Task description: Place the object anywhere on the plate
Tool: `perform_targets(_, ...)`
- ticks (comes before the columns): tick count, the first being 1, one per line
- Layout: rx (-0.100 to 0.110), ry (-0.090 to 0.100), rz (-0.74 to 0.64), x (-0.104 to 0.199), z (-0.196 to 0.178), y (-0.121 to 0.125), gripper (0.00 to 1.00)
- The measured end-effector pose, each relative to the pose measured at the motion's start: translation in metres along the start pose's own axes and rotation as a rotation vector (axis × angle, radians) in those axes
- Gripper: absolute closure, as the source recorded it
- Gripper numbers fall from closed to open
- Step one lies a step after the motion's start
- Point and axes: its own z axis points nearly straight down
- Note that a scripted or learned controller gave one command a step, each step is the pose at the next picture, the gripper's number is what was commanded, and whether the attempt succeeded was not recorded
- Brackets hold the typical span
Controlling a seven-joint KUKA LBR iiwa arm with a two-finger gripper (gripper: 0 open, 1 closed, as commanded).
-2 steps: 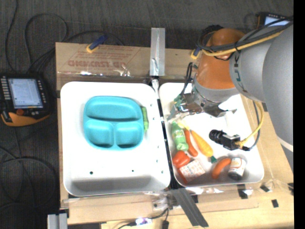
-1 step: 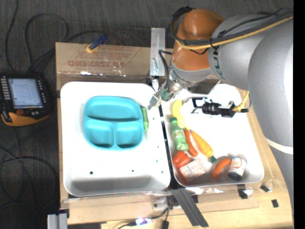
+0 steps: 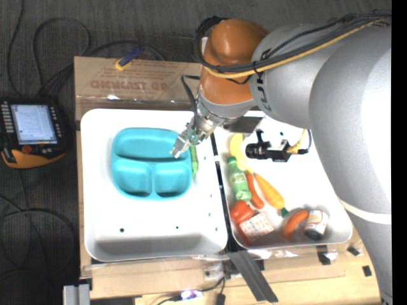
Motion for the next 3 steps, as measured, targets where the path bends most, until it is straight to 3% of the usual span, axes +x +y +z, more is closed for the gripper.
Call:
perform_targets(1,-0.001,-0.001,-0.288,0.015,-0.007,0.070,1.00)
perform_targets(2,-0.002,0.000,-0.589,0.059,0.071,0.047,1.00)
perform_targets(3,-0.014,0.000,-0.536,0.087,0.067,-0.008,1.00)
